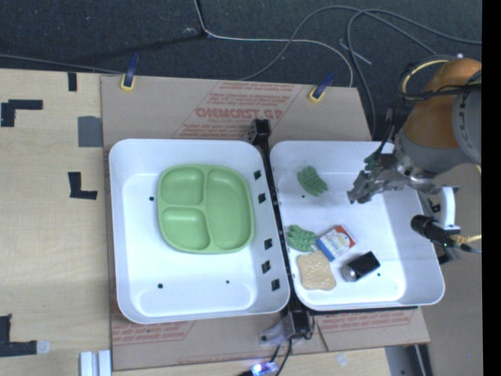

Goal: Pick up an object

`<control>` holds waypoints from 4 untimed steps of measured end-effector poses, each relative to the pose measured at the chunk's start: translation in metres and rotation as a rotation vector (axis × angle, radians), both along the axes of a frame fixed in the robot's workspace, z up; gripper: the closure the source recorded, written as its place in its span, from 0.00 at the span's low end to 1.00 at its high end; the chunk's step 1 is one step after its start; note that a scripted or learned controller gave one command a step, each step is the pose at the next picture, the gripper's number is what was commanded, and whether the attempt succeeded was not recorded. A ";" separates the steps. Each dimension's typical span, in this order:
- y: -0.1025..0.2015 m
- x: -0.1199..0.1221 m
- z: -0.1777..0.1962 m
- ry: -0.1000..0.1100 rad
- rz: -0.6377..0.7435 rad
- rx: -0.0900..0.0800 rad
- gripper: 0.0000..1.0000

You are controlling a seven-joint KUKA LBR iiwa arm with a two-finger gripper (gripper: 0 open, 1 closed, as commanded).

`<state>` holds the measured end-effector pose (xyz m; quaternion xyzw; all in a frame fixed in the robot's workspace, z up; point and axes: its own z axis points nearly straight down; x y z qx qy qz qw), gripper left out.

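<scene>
The right bin point(407, 288) holds a green leafy piece point(311, 181) near its back, a second green piece point(300, 237) at its left, a tan toast-like slab point(315, 272), a small red, white and blue box point(336, 242) and a black block point(362, 266). My gripper point(365, 189) hangs over the bin's back right part, to the right of the upper green piece and apart from it. Nothing shows between its fingers. The fingertips are too dark and small to tell their gap.
The left bin point(133, 210) carries a green divided plate point(206, 208). A black divider with clips point(270, 210) runs between the bins. Cables point(313, 30) trail across the dark floor behind. The arm's orange band point(442, 104) rises at the right.
</scene>
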<state>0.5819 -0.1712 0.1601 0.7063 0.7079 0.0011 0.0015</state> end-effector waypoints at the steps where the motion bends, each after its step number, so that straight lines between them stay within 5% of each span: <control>1: 0.000 0.002 0.042 0.001 0.000 0.000 1.00; 2: -0.008 0.006 0.090 0.000 -0.001 0.000 1.00; 4: 0.099 0.021 0.067 0.006 0.002 0.000 1.00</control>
